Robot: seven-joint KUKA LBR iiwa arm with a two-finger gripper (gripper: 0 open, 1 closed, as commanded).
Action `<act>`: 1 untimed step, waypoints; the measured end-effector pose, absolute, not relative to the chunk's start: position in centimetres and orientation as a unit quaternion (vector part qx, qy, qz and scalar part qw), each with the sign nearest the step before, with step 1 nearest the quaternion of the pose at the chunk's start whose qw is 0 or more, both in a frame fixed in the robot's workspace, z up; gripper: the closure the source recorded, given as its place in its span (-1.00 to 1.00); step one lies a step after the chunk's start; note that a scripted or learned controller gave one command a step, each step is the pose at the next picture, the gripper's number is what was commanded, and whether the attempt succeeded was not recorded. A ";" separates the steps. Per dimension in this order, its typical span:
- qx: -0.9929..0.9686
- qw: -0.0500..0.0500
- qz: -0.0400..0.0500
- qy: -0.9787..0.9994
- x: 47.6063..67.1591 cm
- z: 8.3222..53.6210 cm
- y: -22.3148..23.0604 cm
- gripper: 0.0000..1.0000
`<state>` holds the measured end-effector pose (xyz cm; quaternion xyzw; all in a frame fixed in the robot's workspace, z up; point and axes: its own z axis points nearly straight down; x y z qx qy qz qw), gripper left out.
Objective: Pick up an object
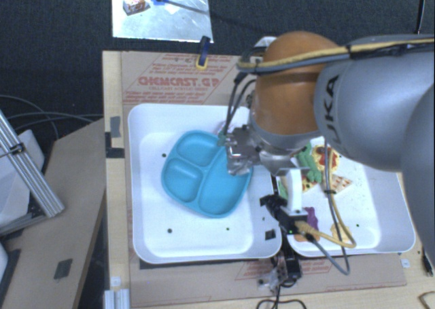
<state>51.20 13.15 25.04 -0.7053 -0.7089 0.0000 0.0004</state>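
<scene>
- Although the arm (pixel 367 97) hangs over the bins, no pick shows: the blue tray (pixel 197 180) lies in the left bin (pixel 153 246).
- Gripper (pixel 238 158) sits at the tray's 2 o'clock edge; its state cannot be told.
- Toys (pixel 319 165) lie in the right bin (pixel 387 233), at the tray's 3 o'clock.

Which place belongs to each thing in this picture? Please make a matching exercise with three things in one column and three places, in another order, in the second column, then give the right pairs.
Things:
1. blue divided plate
2. purple toy
3. orange band of the arm

Places:
A. in the right bin, near its front edge
B. above the wall between the two bins
C. in the left bin, tilted toward its right side

Right pairs: 1-C, 2-A, 3-B
</scene>
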 end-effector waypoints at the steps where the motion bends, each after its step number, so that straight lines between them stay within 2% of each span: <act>1: -0.706 -0.002 -0.003 -0.708 48.7 34.1 11.4 1.00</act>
